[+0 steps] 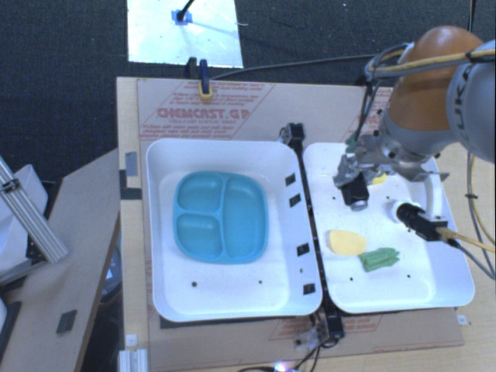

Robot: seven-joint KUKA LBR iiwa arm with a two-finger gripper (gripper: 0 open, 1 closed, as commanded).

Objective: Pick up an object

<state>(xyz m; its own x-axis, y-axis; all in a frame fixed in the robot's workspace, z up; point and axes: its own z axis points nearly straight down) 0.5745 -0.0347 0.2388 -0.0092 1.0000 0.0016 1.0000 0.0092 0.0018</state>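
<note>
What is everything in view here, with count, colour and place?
bins: two, white, side by side on the bench
tray: one, blue, divided, in the left bin
yellow piece: one, in the right bin, near its front
green piece: one, right bin, just right of the yellow piece
board: one, brown with red lettering, under the bins
clamp: one, blue and yellow, at the board's far edge
arm: one, grey and orange, reaching from the right
gripper: one, dark, over the right bin
</note>
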